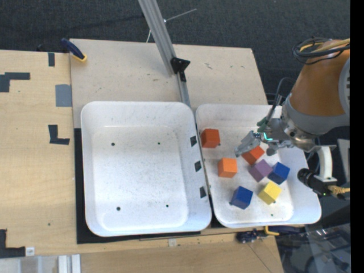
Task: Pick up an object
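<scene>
Several small blocks lie in the right bin: an orange-red one, an orange one, a red one, a purple one, two blue ones and a yellow one. My gripper hangs at the right side of this bin, directly over the red block, with its grey fingers spread on either side of the block's top. The gripper is open and nothing is lifted.
The left bin sits beside the right one, with black clips on the shared rim. A slanted metal pole crosses the bench behind the bins. The orange-banded arm overhangs the right bin's far right edge.
</scene>
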`<state>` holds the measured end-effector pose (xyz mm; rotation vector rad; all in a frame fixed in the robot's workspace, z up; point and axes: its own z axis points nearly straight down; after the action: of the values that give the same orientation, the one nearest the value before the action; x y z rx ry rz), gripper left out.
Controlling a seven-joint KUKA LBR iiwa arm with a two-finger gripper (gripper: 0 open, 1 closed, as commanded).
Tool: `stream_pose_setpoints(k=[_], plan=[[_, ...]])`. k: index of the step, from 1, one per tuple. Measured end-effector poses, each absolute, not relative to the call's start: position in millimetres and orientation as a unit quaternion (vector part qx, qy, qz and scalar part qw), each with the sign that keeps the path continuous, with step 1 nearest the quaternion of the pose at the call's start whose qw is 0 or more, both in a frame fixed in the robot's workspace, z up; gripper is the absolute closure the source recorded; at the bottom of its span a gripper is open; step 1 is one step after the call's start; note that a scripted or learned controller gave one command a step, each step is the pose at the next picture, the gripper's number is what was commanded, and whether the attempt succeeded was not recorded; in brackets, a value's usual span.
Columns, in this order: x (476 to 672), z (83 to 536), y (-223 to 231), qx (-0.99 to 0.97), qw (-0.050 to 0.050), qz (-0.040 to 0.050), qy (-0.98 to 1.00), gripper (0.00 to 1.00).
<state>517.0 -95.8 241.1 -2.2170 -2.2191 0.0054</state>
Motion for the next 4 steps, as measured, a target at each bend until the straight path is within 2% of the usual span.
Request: stream_pose_setpoints(k=[1, 3, 4], plan=[[517.8, 243, -96, -0.706, 0.001, 0.0005, -0.708, 0.00], [522.3, 117, -95, -0.707, 0.003, 0.0030, -0.707, 0.00], [521.7, 91, -94, -0.707, 0.001, 0.0005, -0.707, 0.00]])
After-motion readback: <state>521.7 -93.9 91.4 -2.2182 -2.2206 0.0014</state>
